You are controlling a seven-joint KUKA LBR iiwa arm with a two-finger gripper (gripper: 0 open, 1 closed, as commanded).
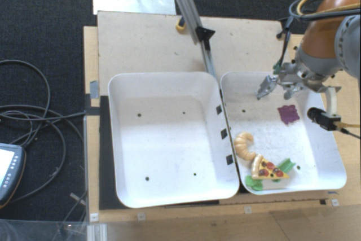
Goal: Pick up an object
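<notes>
Looking down on a pale desk (146,42) ringed by dark carpet and carrying two shallow white bins side by side.

Finding the jaws parted with nothing between them, hanging over the far half of the right bin (337,173), tips pointing down and toward the divider. Tracing upward to the grey arm (333,25) reaching in from the right.

Locating the candidates, all in the right bin. Recording a flat purple piece (289,114) as nearest, lying just beside the jaws on the near side, apart from the other items. Noting further toward the near rim a curled beige pastry-like piece (245,145), touching or almost touching a toy pizza slice (269,169), with a green item (287,165) pressed against the slice. Recording the left bin (169,138) as holding no candidate.

Judging the step in hand as approach and selection: nothing gripped, nothing lifted. Judging the next move as calling for shifting over one item, most plausibly the purple piece, descending to the bin floor, then closing. Flagging the flatness of that piece as likely making the grip difficult.
</notes>
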